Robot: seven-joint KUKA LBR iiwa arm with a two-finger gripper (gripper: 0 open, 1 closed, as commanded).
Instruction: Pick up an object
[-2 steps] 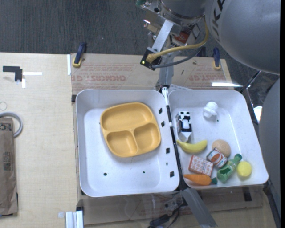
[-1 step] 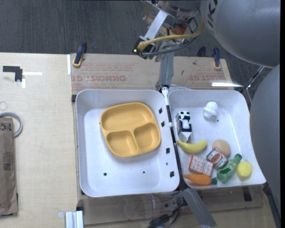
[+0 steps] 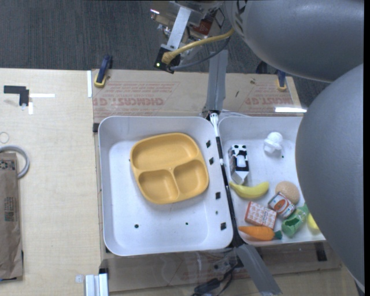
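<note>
In the left bin (image 3: 115, 231) lies a yellow divided plate (image 3: 169, 167). The right bin (image 3: 263, 130) holds a black-and-white carton (image 3: 239, 162), a white lump (image 3: 273, 143), a banana (image 3: 250, 189), a bread roll (image 3: 288, 189), a red-and-white can (image 3: 281, 204), a red cracker box (image 3: 260, 215), a carrot (image 3: 256, 232) and a green bottle (image 3: 295, 222). My gripper (image 3: 191, 17) hangs high at the top of the view, beyond the far edge of the bins and well away from every object. The bulky grey arm covers the right bin's right side.
A cardboard sheet (image 3: 173, 95) lies behind the bins, held by blue clamps (image 3: 104, 68). The wooden bench (image 3: 46, 173) to the left carries a brown paper bag (image 3: 8, 214). A divider (image 3: 219, 167) separates the two bins.
</note>
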